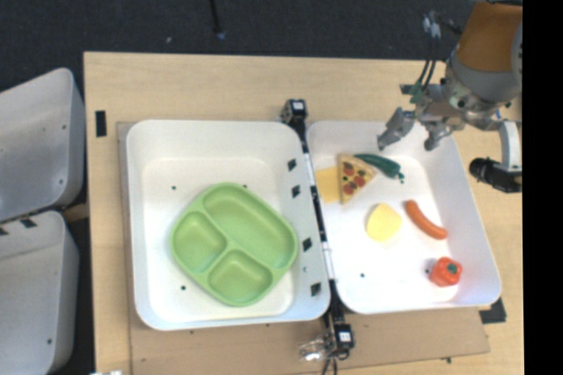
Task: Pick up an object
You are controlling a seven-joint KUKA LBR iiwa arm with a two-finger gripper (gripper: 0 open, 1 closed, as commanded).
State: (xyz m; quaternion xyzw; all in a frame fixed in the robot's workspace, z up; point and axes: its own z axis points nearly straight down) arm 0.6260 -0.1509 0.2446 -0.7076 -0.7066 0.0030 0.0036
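Gripper (413,130): is being held above the far edge of the right bin, its 2 fingers spread apart with nothing between them.
Arm (488,39): is reaching in from the right, the orange band showing above the grey wrist.
Right bin (466,290): is holding 6 toy food pieces.
Pizza slice (354,177): is lying near the bin's far left; a tan wedge is seen with red and dark spots on top.
Green pepper (382,164): is lying just beside the pizza slice, dark green and slender, closest of the pieces to the gripper.
Yellow slab (328,185): is lying flat against the pizza slice's left side, by the bin's left wall.
Yellow round piece (383,223): is sitting near the bin's middle, pale yellow.
Sausage (426,220): is lying at a slant to the right of the round piece, orange-red and curved.
Tomato (445,272): is sitting near the front right corner, red with a green top.
Left bin (145,188): is bearing a green divided plate (233,243) with 3 compartments.
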